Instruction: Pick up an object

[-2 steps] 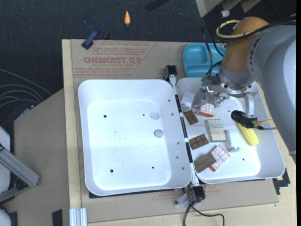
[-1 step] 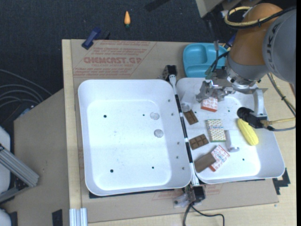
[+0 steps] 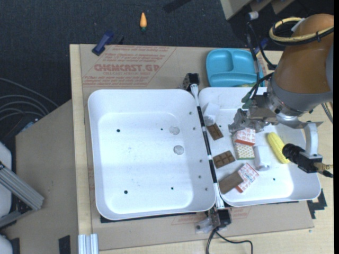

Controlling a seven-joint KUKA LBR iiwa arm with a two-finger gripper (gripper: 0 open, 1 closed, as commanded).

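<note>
My gripper (image 3: pixel 242 121) hangs low over the back middle of the right bin (image 3: pixel 296 192), just above a red-and-white packet (image 3: pixel 244 137). A checked packet (image 3: pixel 245 151) lies right below that one. A yellow object (image 3: pixel 275 145) lies to their right. Brown bars rest near the bin's left wall: one at the back (image 3: pixel 214 132), one in the middle (image 3: pixel 223 159) and one at the front (image 3: pixel 229 182). Another red-and-white packet (image 3: pixel 248 175) sits beside the front bar. The arm's body hides the bin's back right part.
The left bin (image 3: pixel 106 110) holds two small grey discs (image 3: pixel 175 130) (image 3: pixel 178 150). A blue tray (image 3: pixel 230 66) stands behind the right bin. A black clip (image 3: pixel 190 80) sits where the bins meet at the back. Cardboard (image 3: pixel 127 62) lies under both bins.
</note>
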